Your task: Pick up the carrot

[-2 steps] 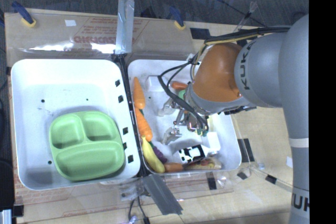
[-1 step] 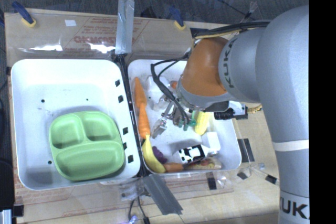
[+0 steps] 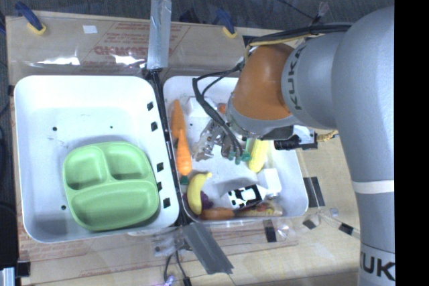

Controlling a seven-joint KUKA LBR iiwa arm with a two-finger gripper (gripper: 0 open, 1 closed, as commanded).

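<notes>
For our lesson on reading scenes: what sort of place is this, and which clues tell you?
Probably a robotics lab bench set up for picking trials: a KUKA arm reaches over two taped-down white bins, one holding toy food such as a carrot and banana.

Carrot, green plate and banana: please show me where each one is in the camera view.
carrot (image 3: 181,144): camera view, on the middle of its orange body, by the right bin's left wall.
green plate (image 3: 110,185): camera view, on the ridge between its compartments.
banana (image 3: 194,191): camera view, on its yellow curved middle.
</notes>
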